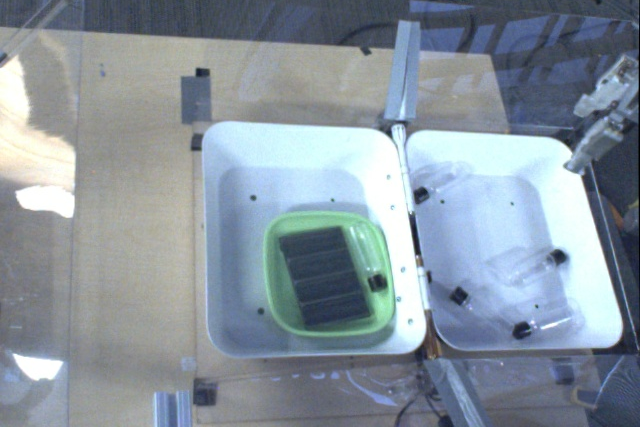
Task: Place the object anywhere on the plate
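A green plate (276, 260) lies in the left bin (230, 215), toward its front right. On the plate rests a dark grey ribbed slab (322, 277). A small clear bottle with a black cap (376, 281) lies along the plate's right side. My gripper (580, 158) hangs at the far right, over the back right corner of the right bin (590, 245), well away from the plate. Nothing shows in its grasp.
Several clear plastic bottles with black caps lie in the right bin: one at the back left (440, 183), one near the front left (459, 295), one at the right (530, 265) and one at the front (545, 325). A metal bar (404, 75) stands behind the bins.
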Controlling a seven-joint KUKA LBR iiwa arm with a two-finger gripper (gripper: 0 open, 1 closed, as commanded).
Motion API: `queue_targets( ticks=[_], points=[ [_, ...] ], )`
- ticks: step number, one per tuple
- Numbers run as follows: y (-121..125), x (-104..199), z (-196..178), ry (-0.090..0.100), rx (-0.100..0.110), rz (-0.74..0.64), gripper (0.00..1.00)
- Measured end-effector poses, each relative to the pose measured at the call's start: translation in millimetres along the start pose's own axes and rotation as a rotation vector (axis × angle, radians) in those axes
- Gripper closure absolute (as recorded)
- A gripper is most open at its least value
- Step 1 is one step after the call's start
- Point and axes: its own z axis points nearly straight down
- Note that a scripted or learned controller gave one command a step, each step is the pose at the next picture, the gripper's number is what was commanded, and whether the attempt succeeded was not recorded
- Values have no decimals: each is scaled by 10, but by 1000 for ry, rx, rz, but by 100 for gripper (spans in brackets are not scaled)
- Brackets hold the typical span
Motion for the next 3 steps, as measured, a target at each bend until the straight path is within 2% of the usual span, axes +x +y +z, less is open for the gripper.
queue_targets(
  ticks=[1, 2, 3],
  points=[
    [-627, -175, 5, 0, 2, 155, 0],
    [-901, -17, 10, 2, 4, 295, 0],
    [-878, -39, -125, -12, 0, 286, 100]
  ],
)
